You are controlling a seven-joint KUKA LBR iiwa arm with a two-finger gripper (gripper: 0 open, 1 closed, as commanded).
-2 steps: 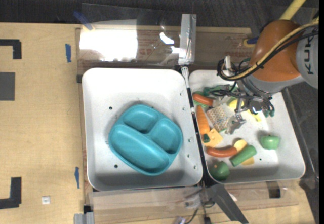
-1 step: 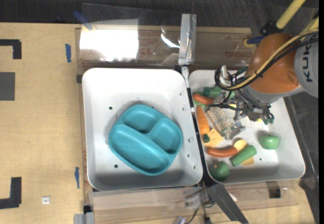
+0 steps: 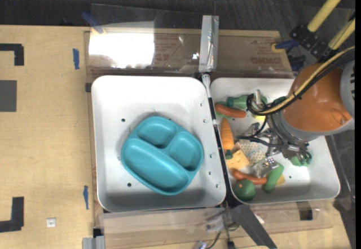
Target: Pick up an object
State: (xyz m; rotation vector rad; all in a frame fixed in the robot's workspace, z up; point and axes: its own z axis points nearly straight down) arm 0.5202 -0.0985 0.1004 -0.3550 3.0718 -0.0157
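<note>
White left bin: teal divided plate.
Right bin: toy vegetables, gripper among them.
Fingers: can't tell.

And there's the arm, grey shell with a fat, glossy orange band rounding off the wrist. Black cables loop out from under the orange. Below that, the hand: dark metal, silvery fittings, a busy tangle of small parts.
</note>
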